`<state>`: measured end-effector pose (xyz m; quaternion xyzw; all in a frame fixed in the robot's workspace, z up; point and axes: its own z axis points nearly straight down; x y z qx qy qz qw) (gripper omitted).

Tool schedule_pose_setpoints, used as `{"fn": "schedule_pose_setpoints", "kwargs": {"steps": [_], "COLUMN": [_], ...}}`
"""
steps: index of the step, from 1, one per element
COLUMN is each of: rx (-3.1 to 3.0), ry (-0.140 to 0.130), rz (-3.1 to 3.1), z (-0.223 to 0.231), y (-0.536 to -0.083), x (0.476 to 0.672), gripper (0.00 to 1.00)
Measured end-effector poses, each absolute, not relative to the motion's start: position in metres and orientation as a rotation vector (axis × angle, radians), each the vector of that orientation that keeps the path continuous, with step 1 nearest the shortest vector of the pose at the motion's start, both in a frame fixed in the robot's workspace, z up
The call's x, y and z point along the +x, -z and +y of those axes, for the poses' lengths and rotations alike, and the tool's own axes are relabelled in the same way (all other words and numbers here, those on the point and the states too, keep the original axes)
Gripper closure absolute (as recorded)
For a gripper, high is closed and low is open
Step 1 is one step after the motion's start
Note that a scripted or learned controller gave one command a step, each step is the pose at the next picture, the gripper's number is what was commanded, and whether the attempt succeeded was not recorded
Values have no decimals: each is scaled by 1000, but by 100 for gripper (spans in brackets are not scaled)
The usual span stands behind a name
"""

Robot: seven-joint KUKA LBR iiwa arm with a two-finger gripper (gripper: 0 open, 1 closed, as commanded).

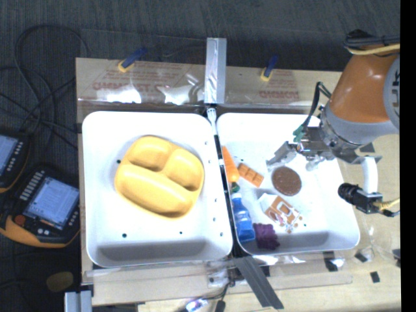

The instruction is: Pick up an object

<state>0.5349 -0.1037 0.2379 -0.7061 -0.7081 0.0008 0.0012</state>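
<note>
Hovering over the right bin (338, 236), gripper (300, 155) with fingers spread open, nothing between them. Brown disc (286, 181) lies just below it, near the bin's middle; orange block (250, 173) beside, toward the divider.

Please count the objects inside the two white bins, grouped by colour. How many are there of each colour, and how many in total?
Yellow: 1
Orange: 2
Brown: 1
Blue: 1
Purple: 1
White and orange packet: 1
Total: 7
</note>
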Motion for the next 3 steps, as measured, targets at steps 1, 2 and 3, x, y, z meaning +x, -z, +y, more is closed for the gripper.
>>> {"fn": "schedule_pose_setpoints", "kwargs": {"steps": [1, 2, 3], "rx": [-2540, -2489, -2496], "ry": [-4, 12, 9], "rz": [-1840, -1930, -1922], "z": [-145, -142, -142], "y": [-134, -89, -89], "x": [527, 498, 558], "gripper": [0, 0, 0]}}
